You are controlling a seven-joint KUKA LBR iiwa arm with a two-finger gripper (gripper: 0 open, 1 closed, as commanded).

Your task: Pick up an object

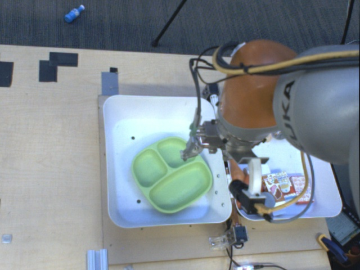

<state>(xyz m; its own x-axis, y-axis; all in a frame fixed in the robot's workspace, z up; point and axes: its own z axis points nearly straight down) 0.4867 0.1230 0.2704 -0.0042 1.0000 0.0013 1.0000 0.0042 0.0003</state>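
Below, green divided plate (171, 176) in left bin (121, 151), tool (190, 148) over it

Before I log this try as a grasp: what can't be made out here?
- Pincer over the green plate: too small and blurred to read.
- Right bin: mostly hidden by the arm.
- Packet there: partly covered, print unreadable.

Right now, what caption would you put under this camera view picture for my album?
Robot arm's gripper reaches the rim of a green tray in the left white bin.
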